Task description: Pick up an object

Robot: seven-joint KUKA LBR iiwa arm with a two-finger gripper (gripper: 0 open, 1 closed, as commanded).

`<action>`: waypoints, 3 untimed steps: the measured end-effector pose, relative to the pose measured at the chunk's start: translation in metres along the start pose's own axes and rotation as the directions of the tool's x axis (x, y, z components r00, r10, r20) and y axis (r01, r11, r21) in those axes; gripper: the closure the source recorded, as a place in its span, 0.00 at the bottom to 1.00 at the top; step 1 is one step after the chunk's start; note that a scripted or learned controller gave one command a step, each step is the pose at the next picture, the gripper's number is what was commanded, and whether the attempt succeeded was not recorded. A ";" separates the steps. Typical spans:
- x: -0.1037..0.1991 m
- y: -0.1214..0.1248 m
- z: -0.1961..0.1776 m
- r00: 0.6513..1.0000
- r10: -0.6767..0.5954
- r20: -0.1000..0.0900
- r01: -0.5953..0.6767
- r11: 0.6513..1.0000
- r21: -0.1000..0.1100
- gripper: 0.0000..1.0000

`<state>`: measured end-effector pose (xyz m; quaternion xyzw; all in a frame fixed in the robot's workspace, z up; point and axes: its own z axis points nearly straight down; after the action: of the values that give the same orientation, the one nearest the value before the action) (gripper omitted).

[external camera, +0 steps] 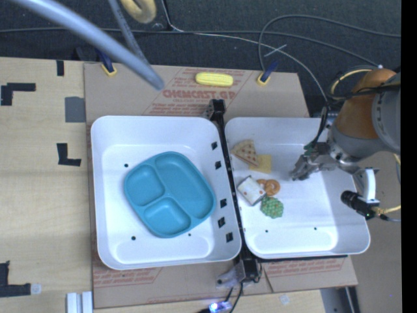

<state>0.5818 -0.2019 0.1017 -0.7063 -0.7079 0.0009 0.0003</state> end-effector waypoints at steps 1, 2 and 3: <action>-0.009 0.000 -0.049 1.000 0.002 0.001 -0.002 1.000 -0.004 1.00; -0.013 -0.008 -0.107 1.000 0.002 0.001 -0.002 1.000 -0.005 1.00; -0.013 -0.008 -0.118 1.000 0.001 0.000 -0.001 1.000 -0.003 1.00</action>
<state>0.5744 -0.2149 0.2199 -0.7068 -0.7074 -0.0001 -0.0004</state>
